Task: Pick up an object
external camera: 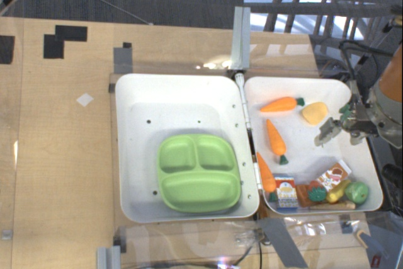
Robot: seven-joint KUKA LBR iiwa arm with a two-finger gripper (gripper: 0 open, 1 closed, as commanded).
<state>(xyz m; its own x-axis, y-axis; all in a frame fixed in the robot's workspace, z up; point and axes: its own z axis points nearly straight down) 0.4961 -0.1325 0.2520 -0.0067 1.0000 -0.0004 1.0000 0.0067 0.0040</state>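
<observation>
The right bin (296, 88) holds toy food. An orange carrot (279, 104) lies near the back, with a pale yellow lemon-like piece (314, 113) to its right. A second carrot (275, 140) lies mid-bin and a third carrot (267, 174) rests against the left wall. A small carton (285, 192), a red and white box (332, 176), a yellow piece (338, 193) and a green ball (356, 192) crowd the front edge. My gripper (338, 137) hangs over the bin's right side, just right of the lemon-like piece, open with nothing between its fingers (326, 131).
The left bin (145, 97) carries a green divided plate (199, 172) toward its front. A metal divider rail (247, 129) runs between the bins. The arm's grey body (384, 104) and cables cover the right bin's right rim.
</observation>
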